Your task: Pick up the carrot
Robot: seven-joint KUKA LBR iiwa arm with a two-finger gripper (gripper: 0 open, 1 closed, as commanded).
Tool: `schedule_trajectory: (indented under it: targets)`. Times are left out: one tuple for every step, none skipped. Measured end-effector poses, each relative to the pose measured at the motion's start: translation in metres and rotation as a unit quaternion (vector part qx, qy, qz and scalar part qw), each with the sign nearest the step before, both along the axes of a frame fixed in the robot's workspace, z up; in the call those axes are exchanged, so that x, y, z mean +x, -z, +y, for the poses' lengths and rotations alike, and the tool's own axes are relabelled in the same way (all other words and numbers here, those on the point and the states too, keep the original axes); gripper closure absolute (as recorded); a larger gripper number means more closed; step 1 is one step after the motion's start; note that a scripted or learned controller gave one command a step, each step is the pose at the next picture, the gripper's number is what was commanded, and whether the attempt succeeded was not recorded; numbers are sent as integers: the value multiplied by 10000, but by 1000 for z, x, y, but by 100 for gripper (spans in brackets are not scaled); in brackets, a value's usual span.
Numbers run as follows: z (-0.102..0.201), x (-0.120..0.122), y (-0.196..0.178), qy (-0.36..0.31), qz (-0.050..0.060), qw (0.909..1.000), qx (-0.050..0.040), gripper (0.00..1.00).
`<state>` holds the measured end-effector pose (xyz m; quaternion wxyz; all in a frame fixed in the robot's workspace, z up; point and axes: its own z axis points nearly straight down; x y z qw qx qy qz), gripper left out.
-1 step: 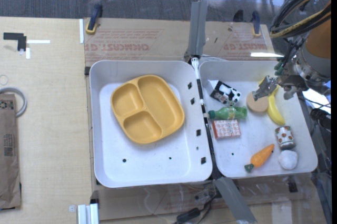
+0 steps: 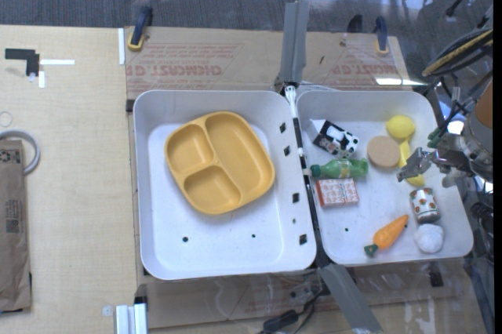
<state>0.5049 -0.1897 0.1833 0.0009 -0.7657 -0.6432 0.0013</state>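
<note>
- Worktop (image 2: 70, 168): pale wood.
- Two white bins sit on it side by side, touching: left bin (image 2: 227, 262), right bin (image 2: 345, 252).
- Brown cardboard (image 2: 204, 58) lies under the bins' far edges.
- Brown bag (image 2: 12, 223) lies at the left edge.

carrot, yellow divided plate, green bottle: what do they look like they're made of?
Carrot: looks like molded plastic or rubber toy, matte orange with a green tip; too small to be sure.
Yellow divided plate: likely hard plastic, smooth with a soft sheen and rounded molded ridges.
Green bottle: probably plastic, slightly glossy, lying on its side.
</note>
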Motion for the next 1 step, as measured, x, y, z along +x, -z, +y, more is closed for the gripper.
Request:
schedule_trajectory:
  targets:
    - [-16,-23,52,669,5,9978,1,0]
